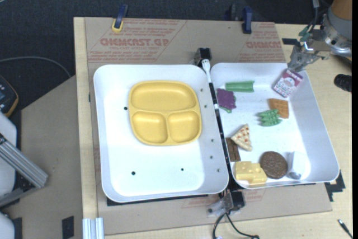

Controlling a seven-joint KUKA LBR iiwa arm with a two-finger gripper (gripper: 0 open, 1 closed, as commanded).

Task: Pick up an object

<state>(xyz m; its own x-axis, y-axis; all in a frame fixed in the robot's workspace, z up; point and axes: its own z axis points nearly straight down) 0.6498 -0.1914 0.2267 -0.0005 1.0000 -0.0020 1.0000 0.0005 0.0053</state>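
Hanging over the far right corner of the right bin, the gripper sits at the bin's back edge, with the arm coming in from the right. Its fingers are pinched on the top of a small pink-and-white packet, which dangles right below them, tilted, over the bin floor.

The rest of the stuff in that bin is well apart from it: a green pod-looking piece near the back, a purple toy by the left wall, a green leafy thing touching an orange cracker, a pizza slice, a brown cookie and a yellow cheese block up front.

The left bin has a yellow divided plate sitting in its back half. Both bins rest on the cardboard-covered worktop.
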